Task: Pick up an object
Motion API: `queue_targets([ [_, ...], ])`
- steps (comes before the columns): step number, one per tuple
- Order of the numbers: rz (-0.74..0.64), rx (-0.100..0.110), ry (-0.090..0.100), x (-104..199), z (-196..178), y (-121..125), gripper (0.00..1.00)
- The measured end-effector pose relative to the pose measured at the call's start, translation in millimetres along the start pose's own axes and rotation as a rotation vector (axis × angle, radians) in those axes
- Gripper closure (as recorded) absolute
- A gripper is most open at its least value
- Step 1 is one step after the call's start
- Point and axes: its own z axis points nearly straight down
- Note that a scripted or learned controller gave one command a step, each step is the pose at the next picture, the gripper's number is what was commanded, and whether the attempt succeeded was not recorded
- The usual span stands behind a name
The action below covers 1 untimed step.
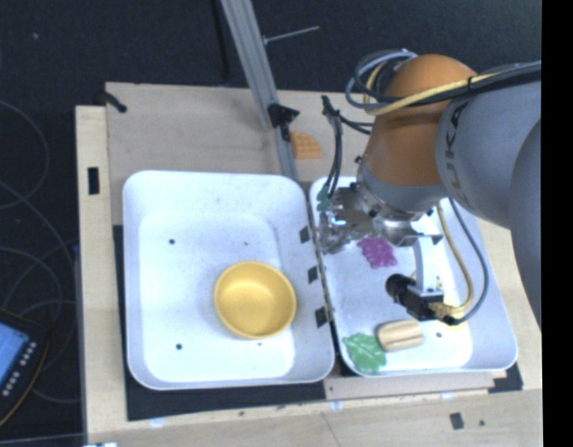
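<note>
You've got one yellow bowl (255, 298), one purple piece (376, 250) beside the gripper (334, 222), grip unreadable; two white bins (156, 250) on a wooden bench (174, 119).

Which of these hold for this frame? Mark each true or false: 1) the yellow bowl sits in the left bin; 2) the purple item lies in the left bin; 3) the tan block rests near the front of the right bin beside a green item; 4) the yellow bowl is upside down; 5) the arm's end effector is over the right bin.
1) True: the yellow bowl sits in the left bin.
2) False: the purple item lies in the right bin.
3) True: the tan block lies near the front edge, next to the green item.
4) False: the bowl is upright, its hollow facing up.
5) True: the end effector is over the right bin's rear left part.
</note>
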Motion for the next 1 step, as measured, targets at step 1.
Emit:
queue_targets([
  [1,0.002,0.0,-0.001,44.1,-1.0,-3.2,1.0],
])
